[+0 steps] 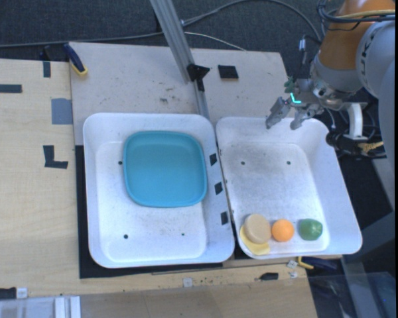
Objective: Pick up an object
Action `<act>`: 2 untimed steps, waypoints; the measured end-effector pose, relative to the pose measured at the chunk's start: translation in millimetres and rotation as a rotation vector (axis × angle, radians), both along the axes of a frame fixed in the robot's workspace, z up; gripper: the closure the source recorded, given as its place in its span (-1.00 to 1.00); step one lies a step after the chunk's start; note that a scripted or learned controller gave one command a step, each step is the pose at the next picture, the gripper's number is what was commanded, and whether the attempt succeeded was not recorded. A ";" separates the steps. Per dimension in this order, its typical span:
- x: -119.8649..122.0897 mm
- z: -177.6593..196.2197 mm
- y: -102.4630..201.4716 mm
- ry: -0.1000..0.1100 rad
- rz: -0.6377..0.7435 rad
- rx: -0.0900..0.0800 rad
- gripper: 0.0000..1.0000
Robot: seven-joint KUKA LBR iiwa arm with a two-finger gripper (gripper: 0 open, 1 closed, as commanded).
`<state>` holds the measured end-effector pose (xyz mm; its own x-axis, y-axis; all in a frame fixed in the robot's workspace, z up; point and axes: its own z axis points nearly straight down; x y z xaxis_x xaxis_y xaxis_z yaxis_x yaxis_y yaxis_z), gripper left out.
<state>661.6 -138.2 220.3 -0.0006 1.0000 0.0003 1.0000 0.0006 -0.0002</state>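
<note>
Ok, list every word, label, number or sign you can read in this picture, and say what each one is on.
There is none to read.
The blue plate, both white bins, and the three small items, tan, orange and green, carry no print.
The gripper shows a small green light, not a character.
The dark tape patches on the bench are blank.

Wooden bench (26, 197) under two white bins (106, 244), side by side

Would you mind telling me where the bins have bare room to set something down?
The right bin's floor is bare from its far rim, near the gripper, to the three foods crowding its near edge. In the left bin, bare margins surround the blue plate.
</note>
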 end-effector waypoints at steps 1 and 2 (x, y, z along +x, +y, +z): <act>0.0 0.0 0.0 0.000 0.000 0.000 -1.00; -3.9 -44.3 5.0 0.004 0.000 0.000 -1.00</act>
